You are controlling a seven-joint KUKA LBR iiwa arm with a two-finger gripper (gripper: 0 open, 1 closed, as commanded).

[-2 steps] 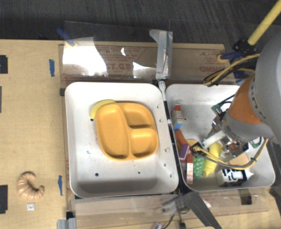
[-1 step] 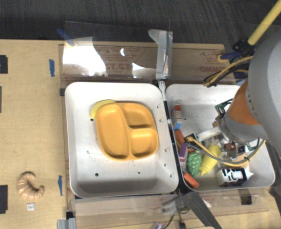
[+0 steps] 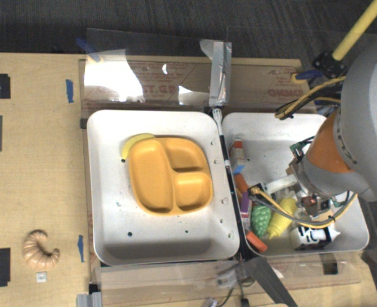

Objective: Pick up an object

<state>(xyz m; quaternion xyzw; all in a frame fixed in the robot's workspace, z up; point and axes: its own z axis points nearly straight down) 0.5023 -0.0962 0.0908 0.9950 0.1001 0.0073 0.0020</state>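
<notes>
The scene is lit evenly and brightly from above. Strong glare is seen on the clear plastic sheet, far to the left of and above the gripper, where white patches are blown out. Soft, short shadows are cast inside the left bin, well left of the gripper. The arm, above and right of it, is rendered slightly blurred. Fine detail is softened by low resolution.

Bench: light brown and flat, with black marks on its left side.
Left bin: white, sits on the bench.
Right bin: white, just beside the left bin.
Croissant toy: lies on the bench, left of the bins.
</notes>
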